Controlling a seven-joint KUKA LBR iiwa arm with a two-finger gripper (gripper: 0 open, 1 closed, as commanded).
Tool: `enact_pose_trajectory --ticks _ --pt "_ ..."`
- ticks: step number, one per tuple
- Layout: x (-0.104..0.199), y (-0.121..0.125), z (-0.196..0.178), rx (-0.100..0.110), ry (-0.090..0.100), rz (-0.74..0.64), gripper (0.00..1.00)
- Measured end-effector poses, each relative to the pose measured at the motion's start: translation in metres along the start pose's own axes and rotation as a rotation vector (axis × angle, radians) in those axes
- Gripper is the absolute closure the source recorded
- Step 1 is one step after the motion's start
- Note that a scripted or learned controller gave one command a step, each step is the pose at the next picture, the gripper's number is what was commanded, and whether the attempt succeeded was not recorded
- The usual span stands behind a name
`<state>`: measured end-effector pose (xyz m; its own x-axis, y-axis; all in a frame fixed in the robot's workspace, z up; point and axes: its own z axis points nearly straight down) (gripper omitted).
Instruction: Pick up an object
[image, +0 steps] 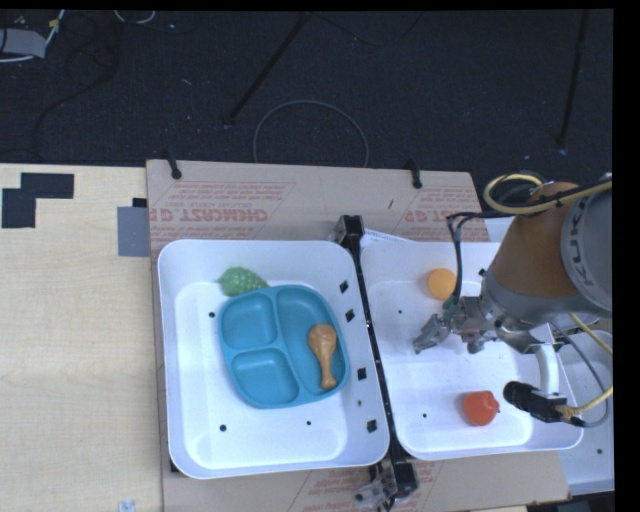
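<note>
Orange ball (441, 283), red object (480, 407), right bin (420, 440)

Dark carpeted floor (300, 70) strewn with cables (310, 125) lies beyond a pale wooden bench (70, 340).

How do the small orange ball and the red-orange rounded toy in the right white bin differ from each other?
The small orange ball is lighter and yellower; the red-orange rounded toy is redder and looks slightly larger. The ball lies near the far side of the right white bin, beside the gripper; the toy lies near the bin's near edge. Both are small, rounded and rest loose on the bin floor.
</note>
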<state>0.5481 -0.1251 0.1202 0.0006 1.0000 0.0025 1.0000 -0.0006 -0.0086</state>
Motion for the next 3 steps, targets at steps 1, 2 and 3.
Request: enact_pose_trajectory --ticks 1,2,3 --pt "-0.002 0.001 -0.013 -0.003 -0.001 0.006 1.00" --pt "0.004 -0.002 -0.057 -0.010 -0.002 -0.002 1.00" --pt "0.003 -0.001 -0.110 -0.012 -0.003 -0.001 1.00"
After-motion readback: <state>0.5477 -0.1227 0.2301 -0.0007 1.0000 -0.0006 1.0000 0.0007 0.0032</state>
